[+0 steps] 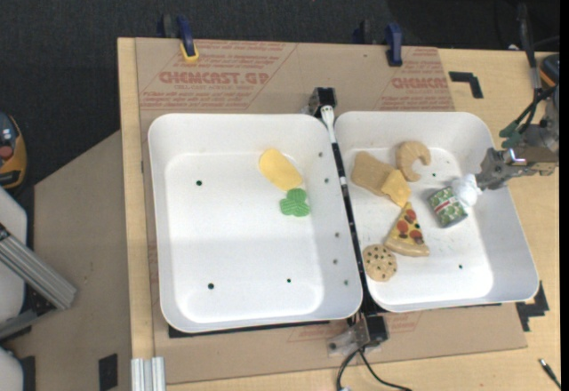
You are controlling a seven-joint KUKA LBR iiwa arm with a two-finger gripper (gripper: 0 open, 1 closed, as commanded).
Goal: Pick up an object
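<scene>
Gripper (pixel 494 169): over right bin's (pixel 507 243) right rim, jaw state impossible to tell
Can (pixel 447 205): just beside gripper
Pizza slice (pixel 407 234): right bin
Lemon (pixel 281 169): left bin (pixel 178 229)

Red block lettering reading "CHEMCAST GP" (pixel 214 76) is printed on the brown paper sheet (pixel 267 60) covering the counter, behind the left white bin. The same red wording (pixel 419 82) repeats behind the right white bin, running at a slant and partly cut off. Smaller red lines above both are too fine to read.
</scene>
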